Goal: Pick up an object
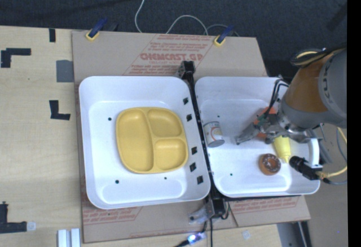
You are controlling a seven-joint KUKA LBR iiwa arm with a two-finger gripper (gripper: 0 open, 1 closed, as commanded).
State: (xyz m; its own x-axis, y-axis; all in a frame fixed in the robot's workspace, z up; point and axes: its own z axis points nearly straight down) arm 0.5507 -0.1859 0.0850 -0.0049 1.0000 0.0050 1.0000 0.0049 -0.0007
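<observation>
Two white bins sit side by side on a sheet of cardboard [169, 57] on the bench. The left bin [96, 99] holds a yellow plate [151, 140] with three compartments; it lies flat near the middle of the bin floor.

The arm [316, 91] comes in from the right and hangs over the right bin [237, 91]. Its orange band is seen above the grey wrist. The gripper [242, 139] points toward the left, low over the floor of the right bin, and a grey finger [248, 135] reaches out from the wrist. It is not possible to tell from this slanted view whether the fingers are spread or pressed together, and no object is seen between them.

In the right bin there are several things. A small can [213, 133] lies close to the left wall, just to the left of the gripper tip and apart from it. A yellow object [282, 148] lies under the wrist, partly hidden by it. A small orange-red object [264, 118] shows at the upper side of the gripper. A brown round donut [269, 164] lies near the front wall, just beside the yellow object.

Two clamps with yellow and blue parts [96, 29] hold the far edge of the cardboard, and a white cable [186, 19] curves between them.
</observation>
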